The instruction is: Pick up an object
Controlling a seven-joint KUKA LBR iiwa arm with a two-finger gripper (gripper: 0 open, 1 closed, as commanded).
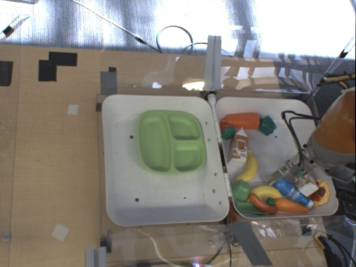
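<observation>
The gripper [293, 174] hangs low over the right bin [289, 109], near that bin's right wall and towards its near edge, with the orange band of the arm [339, 128] bulking above it at the right side of the view; how the gripper itself stands cannot be told, for its tip is small and lost among metal parts and a black cable [293, 128] that loops across the bin's right half. Just beneath it lies a blue bottle [291, 191] with a white and red end, slanting towards the near right corner, and nothing is visibly clasped. Beside the bottle, against the right wall, sits a small round pastry [323, 193]. Along the bin's near edge lie an orange carrot [290, 206], a red sausage-like piece [262, 204] and a small yellow fruit [266, 192], with a green pepper [241, 191] at the near left corner. A yellow banana [250, 168] curves up the left side, touching a small white and brown carton [239, 147] that stands tilted by the left wall. Near the far edge lies a large orange carrot [241, 120] with teal ends. The left bin [119, 166] touches the right one along their shared edge and bears a green divided plate [170, 141] in its middle, set towards the far edge. Both bins rest on a pale wooden bench [50, 166].
</observation>
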